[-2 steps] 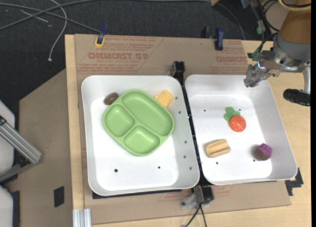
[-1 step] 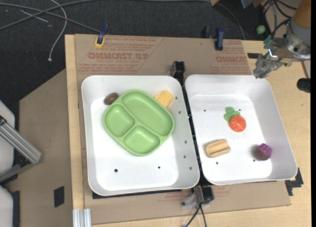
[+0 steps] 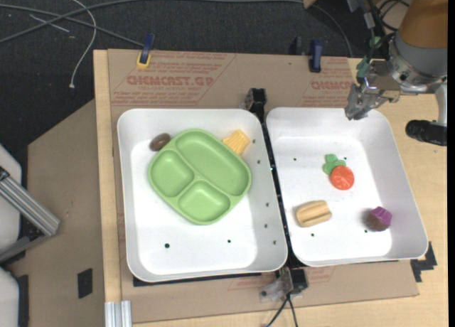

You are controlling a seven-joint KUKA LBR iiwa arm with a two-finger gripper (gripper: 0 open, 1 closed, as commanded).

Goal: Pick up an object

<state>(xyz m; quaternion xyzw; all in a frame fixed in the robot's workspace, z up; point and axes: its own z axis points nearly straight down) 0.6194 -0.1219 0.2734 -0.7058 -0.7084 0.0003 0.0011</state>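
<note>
Right bin [image 3: 398,247]: tomato [image 3: 341,175] well below gripper [image 3: 355,110] at far rim

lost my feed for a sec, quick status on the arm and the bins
Gripper over right bin's far rim, holding nothing. Tomato, bread roll, purple piece lie untouched in right bin. Path down to them open.

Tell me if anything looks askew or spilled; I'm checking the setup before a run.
Nothing is spilled or damaged. The green divided plate sits skewed in the left bin, with a corn piece and a brown item beside its rim rather than in its compartments.
</note>
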